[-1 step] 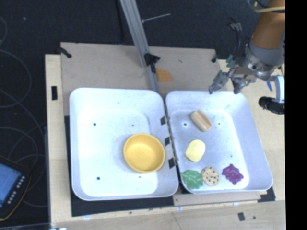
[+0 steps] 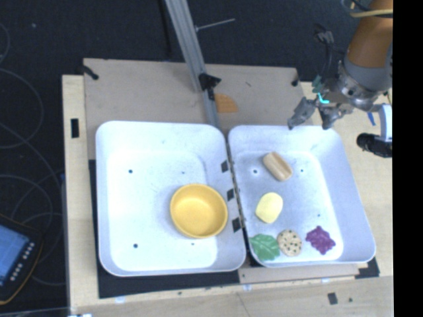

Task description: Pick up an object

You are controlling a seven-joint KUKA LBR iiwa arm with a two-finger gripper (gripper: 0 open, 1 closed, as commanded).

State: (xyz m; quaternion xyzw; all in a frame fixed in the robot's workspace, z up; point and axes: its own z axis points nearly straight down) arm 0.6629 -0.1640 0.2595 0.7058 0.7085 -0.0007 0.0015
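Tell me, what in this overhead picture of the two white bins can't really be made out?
- The grey and orange arm: cut off by the camera view's top and right edge.
- The two-finger gripper above the right white bin: too small and dark to judge its opening.
- The purple lumpy toy and green leafy toy: too small and blurred to identify.
- The blue-screened device: cut off by the left edge.

Two white bins: the left bin (image 2: 119,177) holds one yellow bowl (image 2: 198,211); the right bin (image 2: 344,197) holds five items: bread roll (image 2: 277,166), yellow lump (image 2: 269,207), green piece (image 2: 265,246), cookie (image 2: 289,242), purple piece (image 2: 320,239).
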